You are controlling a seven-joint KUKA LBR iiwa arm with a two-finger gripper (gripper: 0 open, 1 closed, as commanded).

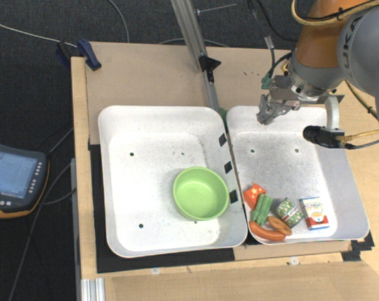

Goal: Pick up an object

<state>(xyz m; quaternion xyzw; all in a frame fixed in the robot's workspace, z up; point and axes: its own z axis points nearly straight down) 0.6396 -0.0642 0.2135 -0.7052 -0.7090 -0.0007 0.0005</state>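
My gripper [266,116] hangs over the far edge of the right bin [290,155], its fingers pointing down and drawn close together with nothing between them. Along the near edge of that bin lies a cluster of small things: a red block [254,194], a green pepper-like piece [261,209], an orange sausage shape [268,231], a green patterned packet [290,212] and a small white and orange carton [314,213]. A light green bowl [201,193] sits in the left bin [145,162], near its right wall.
A metal pole [192,30] slants across the bench behind the bins. A black fitting with cable [324,137] juts over the right bin's right side. A handheld pendant [14,177] lies off the bench to the left.
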